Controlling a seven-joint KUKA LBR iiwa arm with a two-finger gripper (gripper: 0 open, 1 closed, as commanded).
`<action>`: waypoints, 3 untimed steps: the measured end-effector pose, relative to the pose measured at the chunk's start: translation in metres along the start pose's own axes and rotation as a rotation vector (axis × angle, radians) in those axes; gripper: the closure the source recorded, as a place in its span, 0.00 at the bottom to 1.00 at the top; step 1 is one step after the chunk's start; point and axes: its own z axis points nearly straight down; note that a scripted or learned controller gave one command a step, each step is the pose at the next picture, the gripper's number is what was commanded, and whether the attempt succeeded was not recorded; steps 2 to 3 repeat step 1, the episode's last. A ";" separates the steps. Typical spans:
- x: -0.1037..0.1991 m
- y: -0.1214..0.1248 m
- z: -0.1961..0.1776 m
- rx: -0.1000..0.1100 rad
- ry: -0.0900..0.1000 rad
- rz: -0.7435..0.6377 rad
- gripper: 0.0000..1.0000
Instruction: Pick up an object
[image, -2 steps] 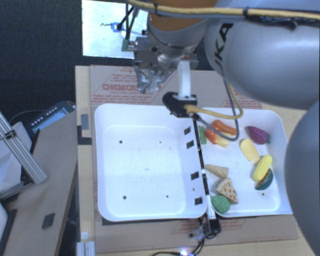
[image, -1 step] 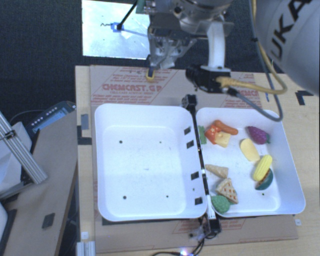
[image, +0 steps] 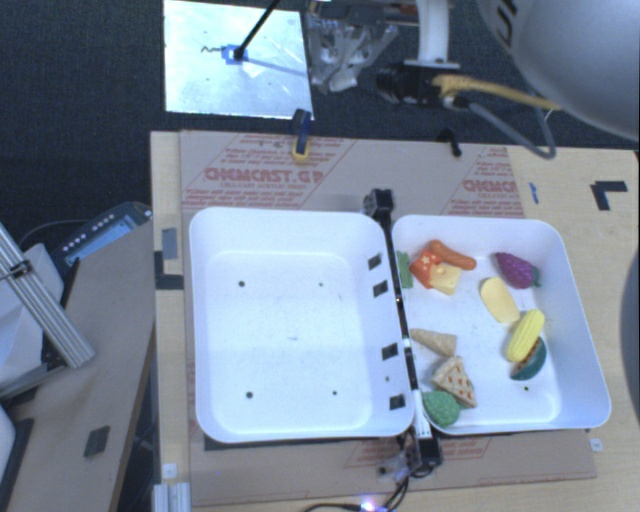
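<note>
The right white bin (image: 575, 300) holds several toy foods. An orange carrot piece (image: 442, 266) lies at its back left, with a purple grape bunch (image: 515, 268) at the back right. Between them and the front lie a pale yellow lemon (image: 498, 298), a yellow corn cob (image: 525, 335) and a dark green piece (image: 530, 362). A tan cone (image: 435, 342), a waffle wedge (image: 455, 381) and a green round item (image: 440, 408) sit along the left wall. My gripper (image: 343, 55) hangs high beyond the bins' far side, well away from every object.
The left white bin (image: 290, 330) adjoins the right one along a black clipped divider (image: 395, 320). Both rest on a cardboard sheet (image: 260, 170). A shiny metal plate (image: 235, 55) lies behind, a yellow clamp (image: 300, 140) near it. A grey device (image: 100, 230) and rail (image: 40, 310) stand left.
</note>
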 end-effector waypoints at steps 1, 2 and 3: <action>0.011 -0.022 -0.001 0.003 0.001 -0.006 1.00; 0.011 -0.022 -0.001 0.003 0.001 -0.006 1.00; 0.011 -0.022 -0.001 0.003 0.001 -0.006 1.00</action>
